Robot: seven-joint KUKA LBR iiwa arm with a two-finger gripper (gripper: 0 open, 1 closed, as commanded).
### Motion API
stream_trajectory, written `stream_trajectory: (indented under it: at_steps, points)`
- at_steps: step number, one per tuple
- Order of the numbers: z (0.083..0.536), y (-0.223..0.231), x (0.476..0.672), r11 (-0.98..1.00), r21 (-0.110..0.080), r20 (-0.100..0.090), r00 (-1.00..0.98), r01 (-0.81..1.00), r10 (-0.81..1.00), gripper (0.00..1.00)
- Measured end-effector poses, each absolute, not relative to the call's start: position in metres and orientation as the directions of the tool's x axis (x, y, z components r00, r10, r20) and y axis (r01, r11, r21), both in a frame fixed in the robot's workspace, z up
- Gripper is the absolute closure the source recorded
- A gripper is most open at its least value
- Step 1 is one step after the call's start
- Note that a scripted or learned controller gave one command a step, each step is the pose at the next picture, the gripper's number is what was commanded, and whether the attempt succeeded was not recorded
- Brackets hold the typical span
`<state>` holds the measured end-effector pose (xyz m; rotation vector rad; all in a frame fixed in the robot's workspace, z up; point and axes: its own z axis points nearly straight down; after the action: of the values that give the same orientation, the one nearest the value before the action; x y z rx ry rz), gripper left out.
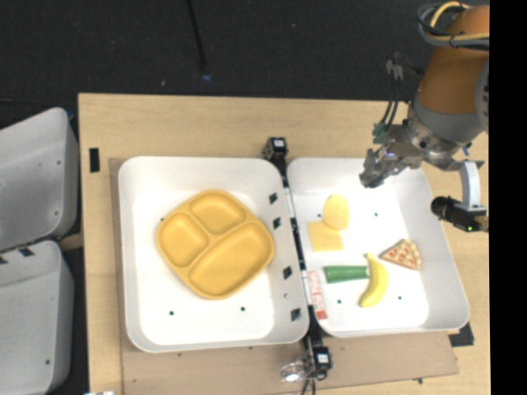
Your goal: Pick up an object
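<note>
Camera view, slanting down on a bench (pixel 99 130) with two white bins side by side. Nearest, in the right bin (pixel 412 208): a banana (pixel 375 285), curved, touching the end of a green stick (pixel 346 273) on its picture-left side. Just beyond, by the right wall, a pizza slice (pixel 402 254), apart from the rest. Further in, a flat yellow square (pixel 325 238), with a rounded yellow lump (pixel 335 211) touching its far edge. In the left bin (pixel 136 220), a yellow divided plate (pixel 216 242), alone.

Furthest, over the right bin's far right corner, the gripper (pixel 379 172), hanging from the grey and orange arm (pixel 449 89), pointing down and carrying nothing visible. Too dark and small to tell whether spread or pressed together.

Seemingly the approach step: no toy picked yet, no contact. Closest candidate the lump, near the gripper and nearer the camera. Next move likely calls for shifting over one toy, lining up above its middle, dropping straight down and closing around it. Banana and stick, touching, probably harder to take cleanly.
</note>
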<state>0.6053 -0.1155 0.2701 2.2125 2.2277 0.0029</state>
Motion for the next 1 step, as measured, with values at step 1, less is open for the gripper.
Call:
stream_trajectory:
  at_steps: [1]
  points:
    - [0.2555, -0.0636, 0.6191, 0.006, 0.000, 0.000, -0.006, 1.000, 1.000, 1.00]
